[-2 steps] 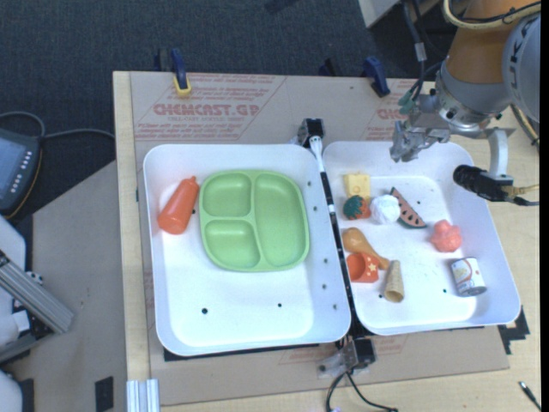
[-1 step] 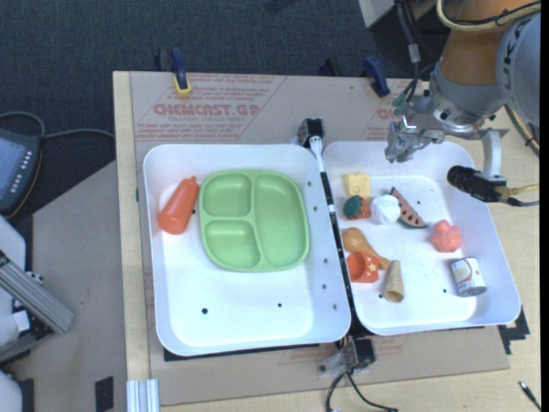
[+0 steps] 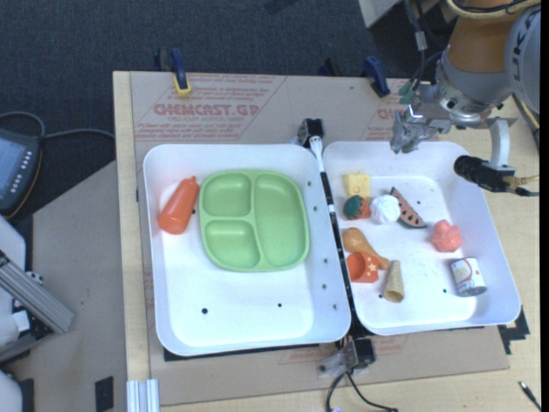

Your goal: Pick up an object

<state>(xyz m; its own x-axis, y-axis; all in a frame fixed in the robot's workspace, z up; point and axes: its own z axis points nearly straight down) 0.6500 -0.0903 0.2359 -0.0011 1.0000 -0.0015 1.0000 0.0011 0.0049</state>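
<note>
Lying lowest in the right bin [image 3: 493, 303] are an ice-cream cone [image 3: 393, 281] and a small can [image 3: 467, 276]; farther up sit a pink piece [image 3: 444, 236] and a watermelon slice [image 3: 410, 211]. At upper right the gripper [image 3: 406, 141] hangs above the bin's far rim; whether its jaws are parted, I cannot tell

My arm [image 3: 489, 24] is cut off by the top and right edges; just the orange band and wrist are in frame. My gripper [image 3: 408, 141] is small and dark above the right bin's [image 3: 493, 230] far rim, finger state unreadable. The small can [image 3: 466, 275] has a label too tiny to read. The orange piece [image 3: 364, 267] is partly covered by the drumstick-like toy [image 3: 360, 243], possibly a pepper. A dark device [image 3: 17, 170] is clipped by the left edge.
</note>
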